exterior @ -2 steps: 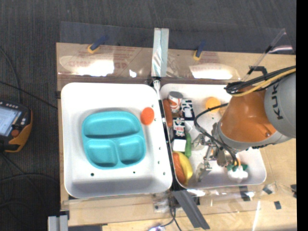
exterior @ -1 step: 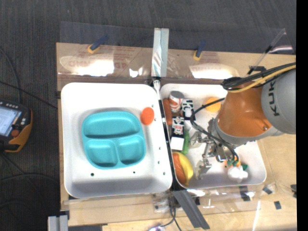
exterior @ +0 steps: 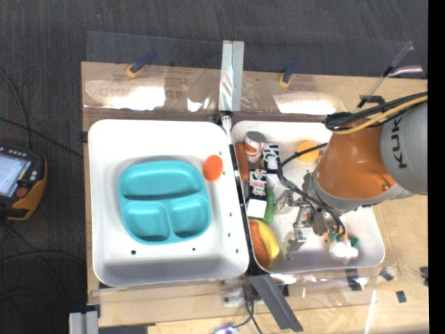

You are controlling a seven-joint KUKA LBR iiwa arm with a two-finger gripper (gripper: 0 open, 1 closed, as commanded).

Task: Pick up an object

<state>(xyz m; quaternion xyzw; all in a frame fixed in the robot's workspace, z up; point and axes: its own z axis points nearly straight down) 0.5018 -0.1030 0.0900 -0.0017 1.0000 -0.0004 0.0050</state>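
Two glossy white plastic bins (exterior: 104,186) sit on a pale matt wooden bench (exterior: 410,256) above dark, rough-woven carpet (exterior: 42,47). A smooth turquoise plastic divided tray (exterior: 165,199) shines softly; clear plastic sheeting (exterior: 174,92) glares; the arm's orange band (exterior: 351,165) looks satin-smooth.

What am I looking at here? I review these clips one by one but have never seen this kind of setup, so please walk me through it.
This is one picture from a fixed camera above a bench, looking down at a slant. The grey and orange shape on the right is a robot arm; its gripper reaches down into the right white bin. That bin holds a jumble: a can, a banana, an orange ball and small packages. The left white bin holds a teal divided tray and a small orange ball beside it. The gripper hangs among the clutter, and I cannot tell whether it holds anything.
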